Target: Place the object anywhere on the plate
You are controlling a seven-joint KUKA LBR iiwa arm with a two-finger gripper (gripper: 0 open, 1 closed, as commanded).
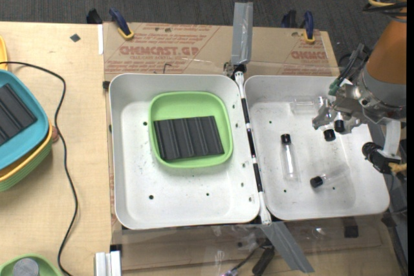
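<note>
A green square plate (191, 106) with a dark ribbed pad (187, 138) in it sits in the left bin (129, 191). In the right bin (362, 200) a clear vial (288, 155) with a black cap lies near the middle. A second clear vial (325, 178) with a black cap lies toward the front. A third clear piece (301, 105) rests near the back wall. My gripper (331, 123) hangs over the right bin's right half, to the right of the middle vial and behind the front one. I see nothing held in it.
A teal tray (19, 116) stacked on green ones stands at the far left, with a black cable (65, 139) curving across the wooden bench. Clamps and cardboard (162, 45) lie behind the bins. A metal divider strip (249, 139) runs between the two bins.
</note>
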